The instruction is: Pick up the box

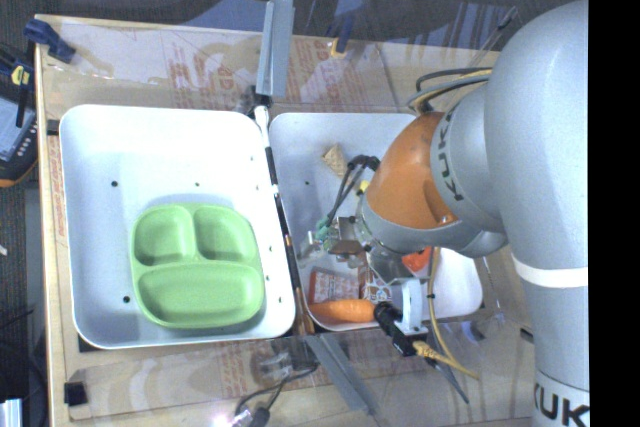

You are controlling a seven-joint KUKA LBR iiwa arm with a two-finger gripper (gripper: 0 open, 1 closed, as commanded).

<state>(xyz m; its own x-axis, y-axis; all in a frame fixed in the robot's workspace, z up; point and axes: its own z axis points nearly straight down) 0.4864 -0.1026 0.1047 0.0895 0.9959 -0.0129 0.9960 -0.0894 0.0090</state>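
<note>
One big grey arm (pixel 540 145) with its orange band reaches in from the right and hangs low over the right-hand bin (pixel 300 145). It covers most of that bin's floor. The left-hand bin (pixel 90 130) stands well away from the gripper, past the wall the two bins share, and it holds a green divided plate (pixel 197 265) that has no part in this job.

Under the orange wrist sits the gripper (pixel 345 240), tucked in among cables and small fittings. From where I stand I cannot tell whether it is open or closed, and nothing visibly sits in its grasp.

The box (pixel 328 287) lies flat on the floor of the right-hand bin, just beside the gripper on the side towards the bin's lower wall in the view. It is red and white with print on its face. The part I can see runs longer across the view than up and down, though the wrist hides its right end.

An orange carrot (pixel 345 312) lies along the box's far edge from the gripper, touching or overlapping it, and I judge it could get in the way of a grip. A small tan scrap (pixel 333 156) lies on the gripper's opposite side, well apart from the box.
</note>
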